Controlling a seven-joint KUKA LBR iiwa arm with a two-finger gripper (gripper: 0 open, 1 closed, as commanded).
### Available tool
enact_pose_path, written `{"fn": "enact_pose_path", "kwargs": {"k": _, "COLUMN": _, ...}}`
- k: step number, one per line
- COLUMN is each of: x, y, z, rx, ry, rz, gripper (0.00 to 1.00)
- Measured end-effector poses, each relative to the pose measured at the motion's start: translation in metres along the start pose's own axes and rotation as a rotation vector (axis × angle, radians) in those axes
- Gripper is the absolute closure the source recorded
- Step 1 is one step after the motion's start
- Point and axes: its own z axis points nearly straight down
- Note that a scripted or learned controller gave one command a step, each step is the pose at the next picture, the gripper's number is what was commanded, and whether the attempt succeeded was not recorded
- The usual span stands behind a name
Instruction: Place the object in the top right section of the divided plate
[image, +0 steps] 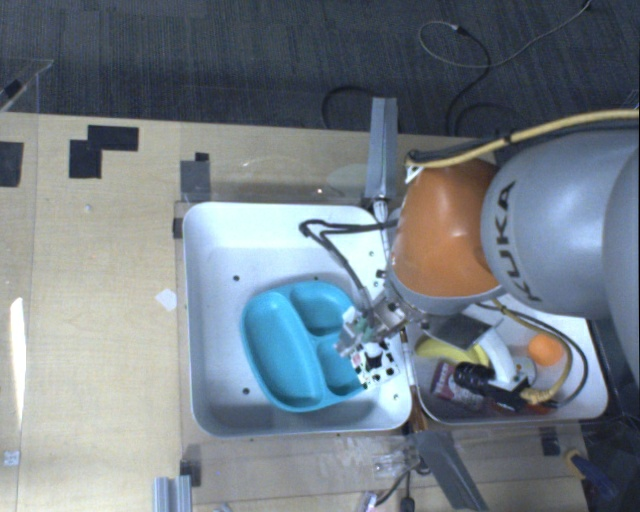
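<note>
I am looking down on the gripper (367, 335), which is hanging over the right-hand edge of the blue divided plate (285, 350), with the orange band (445, 235) and the grey bulk of the arm (565, 225) looming just behind and to its right. From this slant I cannot tell how its working end is set, nor whether anything is caught in it: the spot is a tangle of small light and dark parts.

Just below the gripper, touching or nearly touching it, I am seeing a small black-and-white patterned object (374, 365) lying at the plate's right rim; I judge this to be the thing to be placed, though it is too small for me to be sure, and I cannot say whether it is held or merely resting there.

The relation I am watching is this: the plate's upper right section (318, 303) lies just up and to the left of the gripper, very near, while the plate's long section is stretching away farther left. So I judge the coming move to be a short shift up-left.

Beyond, the left bin (215, 300) is carrying the plate, and to the gripper's right the right bin (590, 405) is holding a clutter of items, an orange ball (546, 348) among them.
</note>
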Motion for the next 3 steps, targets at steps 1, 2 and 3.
{"fn": "enact_pose_path", "kwargs": {"k": 1, "x": -0.001, "y": 0.001, "z": -0.011, "rx": -0.005, "ry": -0.001, "rz": 0.001, "gripper": 1.0}}
{"fn": "enact_pose_path", "kwargs": {"k": 2, "x": -0.001, "y": 0.001, "z": -0.011, "rx": -0.004, "ry": -0.001, "rz": 0.001, "gripper": 0.0}}
{"fn": "enact_pose_path", "kwargs": {"k": 3, "x": 0.022, "y": 0.024, "z": 0.079, "rx": -0.023, "ry": -0.015, "rz": -0.173, "gripper": 0.0}}
